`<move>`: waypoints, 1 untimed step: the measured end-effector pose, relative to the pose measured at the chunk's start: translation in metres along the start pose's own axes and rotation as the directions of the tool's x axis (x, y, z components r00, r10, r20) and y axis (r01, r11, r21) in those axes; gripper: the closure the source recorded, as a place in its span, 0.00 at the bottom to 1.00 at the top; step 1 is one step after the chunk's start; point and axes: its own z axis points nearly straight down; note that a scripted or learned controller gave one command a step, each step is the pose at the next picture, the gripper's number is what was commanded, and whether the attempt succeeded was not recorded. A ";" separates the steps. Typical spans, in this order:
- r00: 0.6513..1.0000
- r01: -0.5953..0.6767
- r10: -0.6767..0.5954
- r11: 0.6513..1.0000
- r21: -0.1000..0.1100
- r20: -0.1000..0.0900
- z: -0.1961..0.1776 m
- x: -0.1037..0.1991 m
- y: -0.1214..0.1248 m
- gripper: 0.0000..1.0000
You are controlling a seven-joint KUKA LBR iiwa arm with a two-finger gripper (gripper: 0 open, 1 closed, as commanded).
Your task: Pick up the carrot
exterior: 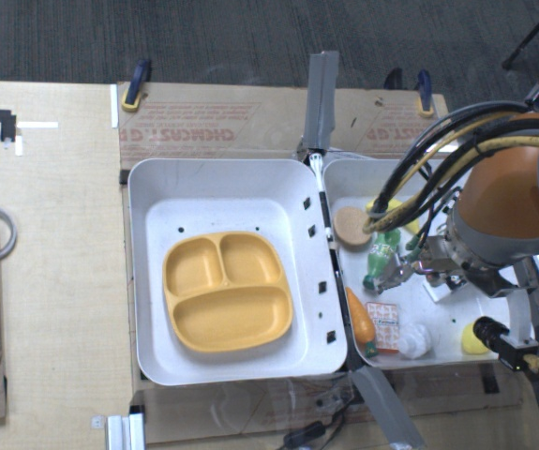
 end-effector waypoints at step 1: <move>0.998 0.070 -0.070 0.998 0.000 0.000 0.000 0.072 0.004 0.00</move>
